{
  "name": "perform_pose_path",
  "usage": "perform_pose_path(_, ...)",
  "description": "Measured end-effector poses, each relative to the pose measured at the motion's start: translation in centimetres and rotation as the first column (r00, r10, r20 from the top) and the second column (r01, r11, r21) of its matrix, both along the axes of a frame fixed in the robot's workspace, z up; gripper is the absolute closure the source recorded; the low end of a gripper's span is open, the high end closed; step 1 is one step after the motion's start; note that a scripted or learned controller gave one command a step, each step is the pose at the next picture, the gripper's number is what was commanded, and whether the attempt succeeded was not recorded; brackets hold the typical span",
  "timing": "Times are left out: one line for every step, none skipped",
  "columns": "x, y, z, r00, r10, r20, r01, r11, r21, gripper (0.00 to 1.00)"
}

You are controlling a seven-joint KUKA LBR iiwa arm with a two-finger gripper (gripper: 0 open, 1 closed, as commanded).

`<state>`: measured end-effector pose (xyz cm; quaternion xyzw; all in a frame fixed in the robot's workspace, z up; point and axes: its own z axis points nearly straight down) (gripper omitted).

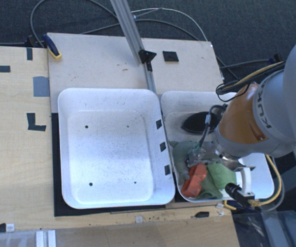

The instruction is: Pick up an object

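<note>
camera view: arm point(250, 120) over right bin point(173, 103), above orange block point(194, 179) and green cloth point(218, 177); jaws' state cannot be told.

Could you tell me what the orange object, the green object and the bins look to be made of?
Orange object: probably hard matte plastic, blocky with flat faces. Green object: likely cloth or soft foam, rumpled and dull. Bins: seemingly moulded white plastic, rounded rims, slight sheen.

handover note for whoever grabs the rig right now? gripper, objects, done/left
Gripper: hidden under the arm's wrist over the right bin; fingers can't be read.
Objects: orange-red item and green cloth-like item at the right bin's near end, touching; a dark object at its far end.
Left bin: no objects seen.
Done: nothing visibly lifted.
Left: grasp one object and raise it.
</note>
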<state>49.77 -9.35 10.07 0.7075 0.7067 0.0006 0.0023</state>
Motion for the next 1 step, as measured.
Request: perform_pose_path(-1.13, 7.59, 9.16, 1.000, 0.009, 0.003, -0.009, 1.000, 0.005, 1.00)
